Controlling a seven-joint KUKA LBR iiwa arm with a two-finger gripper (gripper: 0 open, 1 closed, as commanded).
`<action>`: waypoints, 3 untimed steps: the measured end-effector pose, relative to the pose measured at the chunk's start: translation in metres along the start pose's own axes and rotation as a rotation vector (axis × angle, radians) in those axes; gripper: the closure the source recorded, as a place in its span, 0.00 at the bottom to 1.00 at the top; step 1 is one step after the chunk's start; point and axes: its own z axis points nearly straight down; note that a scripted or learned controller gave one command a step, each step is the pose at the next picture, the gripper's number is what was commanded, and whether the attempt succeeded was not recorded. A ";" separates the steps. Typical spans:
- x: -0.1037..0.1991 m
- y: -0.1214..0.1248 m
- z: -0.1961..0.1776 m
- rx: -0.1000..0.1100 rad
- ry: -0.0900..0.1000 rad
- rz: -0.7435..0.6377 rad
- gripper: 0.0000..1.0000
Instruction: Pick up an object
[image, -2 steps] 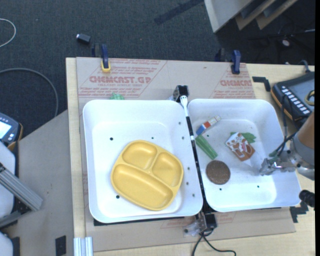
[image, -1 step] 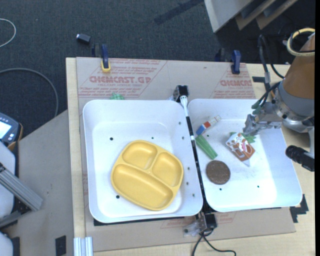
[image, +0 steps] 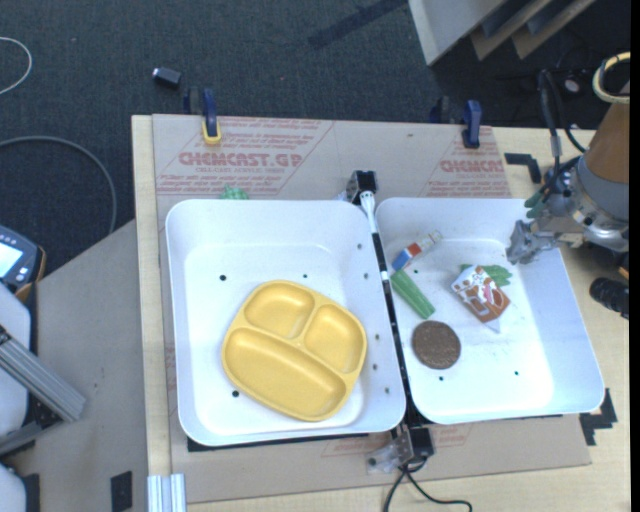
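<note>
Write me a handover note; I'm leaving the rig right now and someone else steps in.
Gripper: over the right white bin's upper right corner, holding nothing visible.
Right bin: round brown disc, green stick, red-and-white crumpled packet, small blue-and-red tube.
Left white bin: yellow divided plastic plate.
Done: nothing picked.
Left: grasp and lift one object.

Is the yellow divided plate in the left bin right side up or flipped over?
Right side up. The yellow plate lies flat on the left bin's floor with its three hollow compartments facing the camera, nothing in them.
</note>
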 end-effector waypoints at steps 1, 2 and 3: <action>-0.064 0.012 0.014 0.000 -0.001 0.003 1.00; -0.060 0.014 0.002 -0.003 -0.001 -0.003 1.00; -0.008 0.026 -0.245 -0.019 -0.002 -0.008 1.00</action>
